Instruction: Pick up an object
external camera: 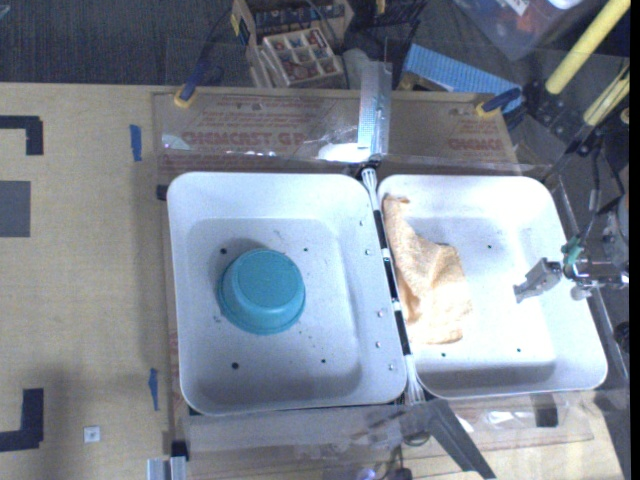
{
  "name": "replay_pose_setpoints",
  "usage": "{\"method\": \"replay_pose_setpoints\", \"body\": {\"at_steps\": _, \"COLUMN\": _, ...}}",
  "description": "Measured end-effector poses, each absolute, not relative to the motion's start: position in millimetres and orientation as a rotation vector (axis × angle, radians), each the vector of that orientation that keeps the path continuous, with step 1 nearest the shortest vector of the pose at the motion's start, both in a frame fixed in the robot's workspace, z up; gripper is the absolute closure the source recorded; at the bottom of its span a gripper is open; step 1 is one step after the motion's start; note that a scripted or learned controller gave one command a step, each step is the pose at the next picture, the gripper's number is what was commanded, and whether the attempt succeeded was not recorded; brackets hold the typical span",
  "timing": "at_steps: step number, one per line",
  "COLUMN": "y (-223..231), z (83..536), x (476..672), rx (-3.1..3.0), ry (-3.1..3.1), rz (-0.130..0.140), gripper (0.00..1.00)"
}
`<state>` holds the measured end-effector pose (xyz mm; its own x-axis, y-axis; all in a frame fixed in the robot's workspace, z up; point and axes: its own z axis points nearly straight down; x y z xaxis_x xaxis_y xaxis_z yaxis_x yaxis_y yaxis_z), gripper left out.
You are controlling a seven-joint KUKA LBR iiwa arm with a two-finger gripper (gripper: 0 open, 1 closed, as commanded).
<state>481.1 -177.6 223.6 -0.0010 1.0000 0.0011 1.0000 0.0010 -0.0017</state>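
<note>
A pale wooden table (80,268) is carrying two shallow white bins side by side, with clutter lying on the dark floor beyond its far edge: a small crate (295,48) of boxes, a blue slab (445,70) and a yellow pole (590,30). Black marks are showing on the table at the left, and bits of blue tape (135,143) are sticking near the left bin (195,208). In that bin a blue bowl (262,290) is sitting upside down, left of the middle and apart from every wall. In the right bin (540,203) a crumpled yellow-orange cloth (428,283) is lying along the left wall, stretching from the far side toward the near side. The hand (530,283) is reaching in from the right and hovering over the right side of that bin, well apart from the cloth. Nothing is sitting between its fingers; how far they are parted I cannot tell.
</note>
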Motion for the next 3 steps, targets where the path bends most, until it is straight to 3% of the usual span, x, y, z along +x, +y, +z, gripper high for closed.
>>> {"method": "replay_pose_setpoints", "body": {"at_steps": 1, "y": -190.2, "z": 155.3, "x": 479.1, "rx": -2.287, "ry": -2.151, "rz": 0.001, "gripper": 0.0}}
{"method": "replay_pose_setpoints", "body": {"at_steps": 2, "y": -99.0, "z": 89.4, "x": 544.1, "rx": -2.377, "ry": -2.066, "rz": -0.013, "gripper": 0.0}}
{"method": "replay_pose_setpoints", "body": {"at_steps": 3, "y": -114.7, "z": 89.0, "x": 532.1, "rx": -2.544, "ry": -1.848, "rz": -0.012, "gripper": 0.0}}
